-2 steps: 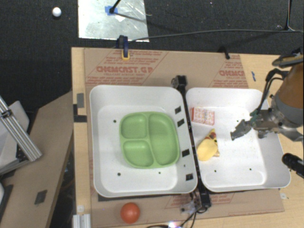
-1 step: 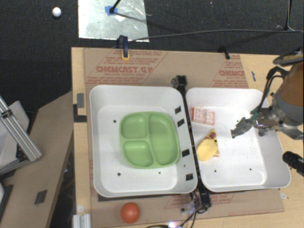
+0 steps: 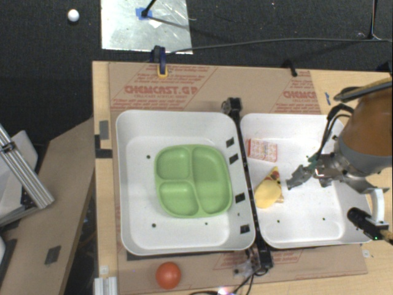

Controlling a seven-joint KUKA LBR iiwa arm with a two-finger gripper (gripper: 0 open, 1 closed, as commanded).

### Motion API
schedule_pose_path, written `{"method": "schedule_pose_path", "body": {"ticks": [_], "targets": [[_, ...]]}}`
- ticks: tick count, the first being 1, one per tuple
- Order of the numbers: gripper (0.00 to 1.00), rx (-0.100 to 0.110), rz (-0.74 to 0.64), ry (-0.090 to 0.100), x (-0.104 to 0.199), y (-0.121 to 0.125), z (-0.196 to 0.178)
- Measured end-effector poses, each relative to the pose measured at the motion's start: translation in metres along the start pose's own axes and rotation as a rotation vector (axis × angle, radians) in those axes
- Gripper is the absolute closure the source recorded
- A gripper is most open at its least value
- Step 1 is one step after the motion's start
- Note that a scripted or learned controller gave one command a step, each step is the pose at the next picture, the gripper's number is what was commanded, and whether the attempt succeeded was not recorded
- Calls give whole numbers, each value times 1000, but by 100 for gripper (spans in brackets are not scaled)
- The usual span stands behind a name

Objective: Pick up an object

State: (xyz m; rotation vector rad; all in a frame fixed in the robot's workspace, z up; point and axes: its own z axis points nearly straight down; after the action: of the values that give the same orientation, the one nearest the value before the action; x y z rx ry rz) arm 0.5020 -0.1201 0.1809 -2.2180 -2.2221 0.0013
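Observation:
A pale yellow fruit-shaped object [image 3: 268, 193] lies in the right bin [image 3: 307, 229], near its left wall. Just above it lies a small flat packet with red print [image 3: 262, 149]. My gripper [image 3: 298, 177] hangs low over the right bin, a little to the right of the yellow object, and nothing shows between its fingers. The arm [image 3: 368, 140], grey with an orange band, comes in from the right.
The left bin [image 3: 138, 226] holds a green divided plate [image 3: 193, 180]. A red ball [image 3: 168, 275] lies on the bench in front of the left bin. A black divider [image 3: 244, 177] separates the two bins. Cardboard sheet [image 3: 184, 88] lies behind the bins.

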Motion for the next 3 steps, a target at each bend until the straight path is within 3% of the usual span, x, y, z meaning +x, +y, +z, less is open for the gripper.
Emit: {"method": "schedule_pose_path", "body": {"ticks": [2, 3], "targets": [[0, -3, 0, 4, -4, 6, 92], [100, -11, 0, -1, -5, 8, 79]]}}
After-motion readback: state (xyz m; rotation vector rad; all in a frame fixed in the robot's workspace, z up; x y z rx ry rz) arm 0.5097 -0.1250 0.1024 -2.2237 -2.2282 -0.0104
